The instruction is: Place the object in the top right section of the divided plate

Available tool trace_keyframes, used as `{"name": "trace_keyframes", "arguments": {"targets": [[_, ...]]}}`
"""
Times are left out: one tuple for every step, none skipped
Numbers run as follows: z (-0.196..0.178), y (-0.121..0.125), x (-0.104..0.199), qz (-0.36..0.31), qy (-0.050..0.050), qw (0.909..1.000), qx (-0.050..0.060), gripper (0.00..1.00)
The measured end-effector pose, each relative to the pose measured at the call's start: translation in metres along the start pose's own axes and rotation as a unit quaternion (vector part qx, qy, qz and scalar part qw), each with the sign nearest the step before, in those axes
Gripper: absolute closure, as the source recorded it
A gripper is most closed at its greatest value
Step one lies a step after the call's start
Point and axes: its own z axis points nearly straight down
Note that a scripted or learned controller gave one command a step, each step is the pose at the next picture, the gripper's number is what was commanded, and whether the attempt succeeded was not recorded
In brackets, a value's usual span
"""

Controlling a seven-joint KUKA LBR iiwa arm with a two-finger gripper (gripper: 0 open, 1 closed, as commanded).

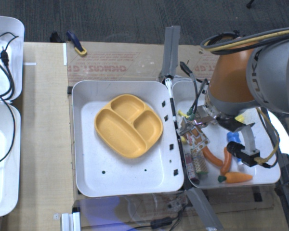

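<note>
Low in the right bin [274, 174], the gripper [198, 124] sits among a clutter of small items near the divider wall, and whether it is spread or pressed together I cannot tell, since the grey arm [245, 76] with its orange band hangs over it. Just beside it lie a carrot [237, 177] and an orange sausage-like piece [213, 156], apart from the tool. Well to its left, the yellow divided plate [128, 125] rests in the left bin [86, 177].
</note>
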Motion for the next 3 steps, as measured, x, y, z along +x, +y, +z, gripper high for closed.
{"name": "trace_keyframes", "arguments": {"targets": [[-0.0296,0.0154,0.0379,-0.040,0.000,0.9992,0.000,1.00],[-0.0297,0.0154,0.0377,-0.040,-0.001,0.9992,0.000,0.00],[-0.0343,0.0161,0.0368,-0.041,-0.001,0.9992,0.004,1.00]]}}
